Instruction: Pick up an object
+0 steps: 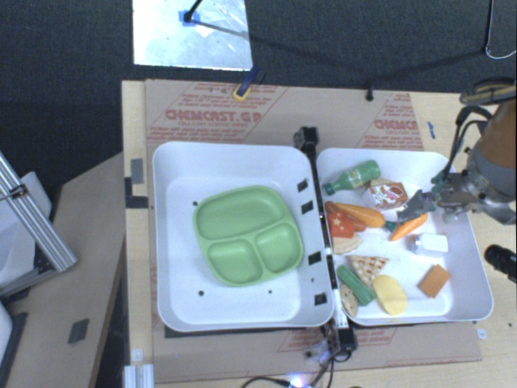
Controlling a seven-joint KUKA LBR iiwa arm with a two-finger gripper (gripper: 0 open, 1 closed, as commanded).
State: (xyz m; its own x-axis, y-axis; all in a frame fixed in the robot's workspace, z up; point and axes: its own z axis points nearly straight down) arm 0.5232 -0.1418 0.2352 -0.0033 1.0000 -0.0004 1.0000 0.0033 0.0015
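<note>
gripper (pixel 416 207) low in the right bin (pixel 477 297) – dark fingers seemingly spread over the orange carrot (pixel 407 226), nothing pinched | carrot lies mid-bin toward the tabletop's right edge – angled for grasping

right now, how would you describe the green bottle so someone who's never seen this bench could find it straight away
Start at the right bin, the one crowded with toy food. Look to its far left corner, near the divider between the bins, where the green bottle lies on its side. It is the only bottle-shaped item there, darker green than the pale green plate in the left bin, with a red-and-white packet beside it.
</note>
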